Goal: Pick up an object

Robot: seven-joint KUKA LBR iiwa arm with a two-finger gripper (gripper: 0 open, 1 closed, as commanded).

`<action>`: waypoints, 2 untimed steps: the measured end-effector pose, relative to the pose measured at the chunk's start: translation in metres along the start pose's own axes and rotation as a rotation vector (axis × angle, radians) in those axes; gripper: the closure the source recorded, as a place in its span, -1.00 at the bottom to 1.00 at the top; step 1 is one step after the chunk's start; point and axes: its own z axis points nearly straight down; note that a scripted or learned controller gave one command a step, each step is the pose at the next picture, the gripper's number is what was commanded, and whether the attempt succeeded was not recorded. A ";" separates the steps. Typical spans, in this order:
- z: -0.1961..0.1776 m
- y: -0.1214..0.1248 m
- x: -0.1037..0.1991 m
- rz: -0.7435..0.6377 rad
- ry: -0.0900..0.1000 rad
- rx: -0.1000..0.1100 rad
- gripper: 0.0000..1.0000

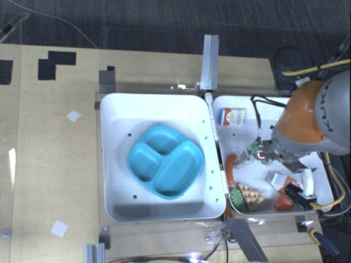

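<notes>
camera view: fixed overhead | tilted down | takes in both bins [109, 163] | arm [307, 119] enters from right

Divided plate [165, 160] in left bin [118, 114] — small items in right bin [244, 102]

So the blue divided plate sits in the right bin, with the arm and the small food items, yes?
Not quite. The camera view shows the blue divided plate alone in the left bin; the arm and the small food items are in the right bin.
</notes>
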 end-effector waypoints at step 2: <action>0.000 0.000 0.000 0.000 -0.001 -0.001 -1.00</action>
